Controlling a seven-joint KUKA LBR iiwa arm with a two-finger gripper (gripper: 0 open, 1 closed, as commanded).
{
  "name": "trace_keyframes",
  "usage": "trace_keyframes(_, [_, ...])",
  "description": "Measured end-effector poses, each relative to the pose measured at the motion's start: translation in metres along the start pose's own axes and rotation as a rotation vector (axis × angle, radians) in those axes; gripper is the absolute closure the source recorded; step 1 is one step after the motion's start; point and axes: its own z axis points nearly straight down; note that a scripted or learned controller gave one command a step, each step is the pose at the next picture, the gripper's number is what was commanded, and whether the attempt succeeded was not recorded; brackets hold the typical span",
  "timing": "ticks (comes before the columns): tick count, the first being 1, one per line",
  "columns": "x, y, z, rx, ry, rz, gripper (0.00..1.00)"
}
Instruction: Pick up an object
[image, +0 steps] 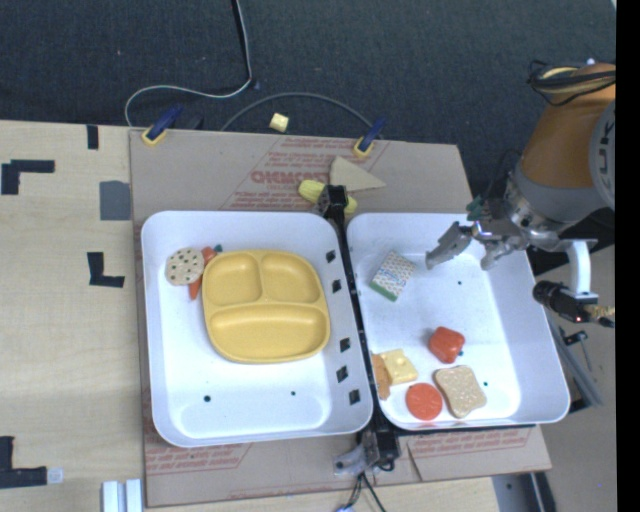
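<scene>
Along the bottom of the frame, in the right bin (520, 330), I see the loose pieces bunched at the lower edge: a toast slice (461, 390), a red round piece (424, 401), a yellow cheese-like block (397, 367) and a red chunk (447, 344) just above them. Any of these could be my pick. Higher up, a pale speckled block (392, 274) lies alone, with open floor around it, so I judge it the easiest target. Left of it, a yellow divided plate (266, 304) fills the left bin (160, 330), a cookie (183, 266) beside it. At upper right, my gripper (462, 244) hovers over the right bin, fingers spread, gripping nothing, angled toward that speckled block.
</scene>
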Motion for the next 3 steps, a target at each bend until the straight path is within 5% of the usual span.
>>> trace_keyframes(1, [-0.012, -0.055, 0.103, 0.013, 0.003, 0.003, 0.0])
trace_keyframes(2, [-0.015, -0.076, 0.139, -0.009, -0.002, 0.0, 0.0])
trace_keyframes(3, [-0.016, -0.075, 0.126, -0.009, -0.004, 0.001, 1.0])
